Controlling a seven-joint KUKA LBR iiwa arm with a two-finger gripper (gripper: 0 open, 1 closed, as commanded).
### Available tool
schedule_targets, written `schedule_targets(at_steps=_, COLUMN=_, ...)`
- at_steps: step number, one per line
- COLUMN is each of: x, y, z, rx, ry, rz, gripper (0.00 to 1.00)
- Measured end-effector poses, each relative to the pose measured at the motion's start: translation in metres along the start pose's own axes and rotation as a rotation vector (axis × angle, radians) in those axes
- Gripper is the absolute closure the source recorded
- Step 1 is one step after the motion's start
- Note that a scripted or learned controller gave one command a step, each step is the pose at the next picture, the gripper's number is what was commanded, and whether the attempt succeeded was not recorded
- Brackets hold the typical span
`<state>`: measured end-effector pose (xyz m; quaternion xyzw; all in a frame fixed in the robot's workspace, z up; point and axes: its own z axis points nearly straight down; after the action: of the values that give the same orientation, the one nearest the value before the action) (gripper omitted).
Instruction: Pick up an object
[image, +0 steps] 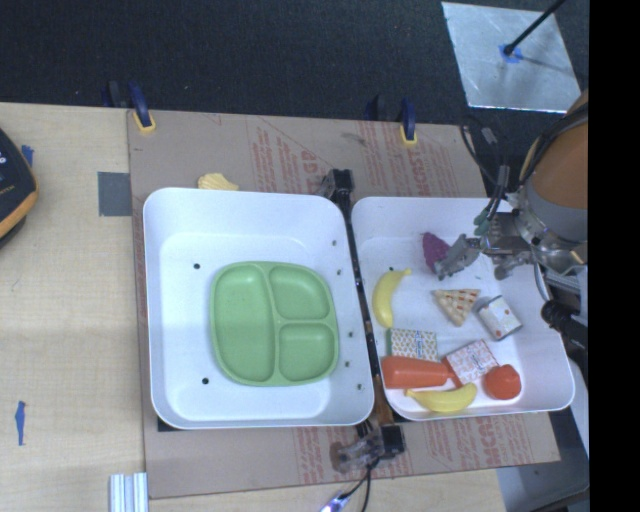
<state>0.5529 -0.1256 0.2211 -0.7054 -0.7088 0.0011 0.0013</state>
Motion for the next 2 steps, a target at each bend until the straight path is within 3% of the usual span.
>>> schedule_targets(at_steps=1, x=-0.087, y=0.002, z=0.024, rx=-0.002, ry=-0.002, rz=0.002, gripper=0.0)
schedule_targets(at_steps=2, x=-0.067, y=0.084, z=0.122, rx=0.002, ry=0.0, rz=0.0, gripper=0.0)
